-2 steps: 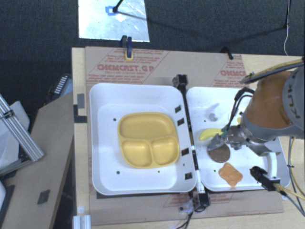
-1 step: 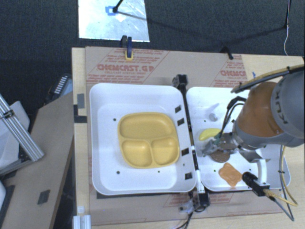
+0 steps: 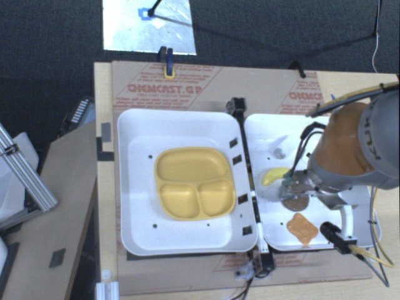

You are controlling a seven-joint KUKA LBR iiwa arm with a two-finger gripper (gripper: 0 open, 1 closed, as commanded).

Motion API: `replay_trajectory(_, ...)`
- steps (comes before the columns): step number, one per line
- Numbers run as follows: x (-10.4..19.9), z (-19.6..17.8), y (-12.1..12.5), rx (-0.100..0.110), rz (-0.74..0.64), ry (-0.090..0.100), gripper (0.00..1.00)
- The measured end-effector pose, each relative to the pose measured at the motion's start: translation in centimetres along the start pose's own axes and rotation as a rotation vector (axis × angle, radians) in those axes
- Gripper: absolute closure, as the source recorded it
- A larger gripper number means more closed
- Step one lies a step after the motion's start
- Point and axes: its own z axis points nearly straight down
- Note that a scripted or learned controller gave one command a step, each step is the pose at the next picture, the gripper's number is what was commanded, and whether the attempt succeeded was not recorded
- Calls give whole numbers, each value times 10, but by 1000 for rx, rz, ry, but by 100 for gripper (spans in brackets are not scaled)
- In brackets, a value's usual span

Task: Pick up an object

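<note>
Camera view is showing the arm (image 3: 350, 149) reaching in from three o'clock and hanging over the right bin (image 3: 269, 127). Its hand (image 3: 295, 189) is sitting low among the objects, and how far it is open, or whether it is holding anything, cannot be told from here. A yellow banana-like piece (image 3: 274, 176) is lying just at the hand's ten o'clock, its long axis running roughly from three to nine o'clock. A brown round piece (image 3: 295, 202) is lying right under the hand at six o'clock, seemingly touching it. An orange flat piece (image 3: 302, 228) is resting further toward six o'clock, near the bin's front wall. The left bin (image 3: 134, 167) is carrying a yellow divided tray (image 3: 190, 183). The divider between the bins is crowding the banana's nine o'clock side; twelve o'clock is offering open floor.
</note>
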Motion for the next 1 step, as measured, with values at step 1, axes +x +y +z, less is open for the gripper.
replay_trajectory(1,5,-62,7,2,-2,1,100)
